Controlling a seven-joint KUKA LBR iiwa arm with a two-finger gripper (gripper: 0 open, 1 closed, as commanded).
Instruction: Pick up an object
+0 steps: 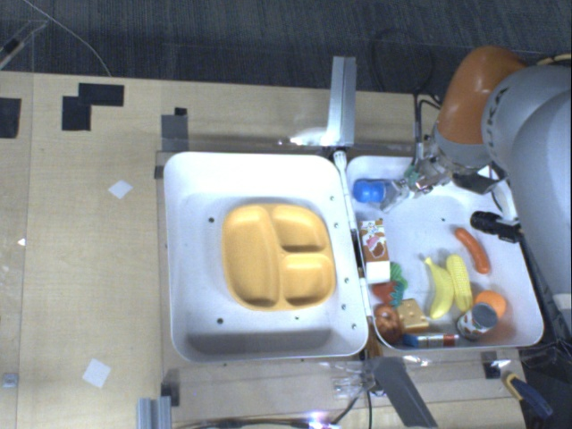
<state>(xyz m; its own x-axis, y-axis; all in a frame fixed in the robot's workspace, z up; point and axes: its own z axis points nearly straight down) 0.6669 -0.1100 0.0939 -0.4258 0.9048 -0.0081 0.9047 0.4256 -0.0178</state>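
Note:
The right bin [505,214] holds several small items. A blue object [367,190] lies at its far left corner. A small printed carton [373,238] and a white block [377,271] lie along the left wall. A banana [439,288], a corn cob [458,280] and a red sausage [473,249] are in the middle. An orange [491,305], a can [468,325], a red fruit [386,316] and a tan wedge [412,313] sit near the front wall. My gripper [407,186] hangs low at the bin's far side, just right of the blue object.
The left bin [192,266] holds a yellow compartment tray [275,256]. A metal post [342,101] stands behind the divider between the bins. The grey arm with its orange band [474,92] covers the right bin's far right corner. A black part [497,225] sticks out there.

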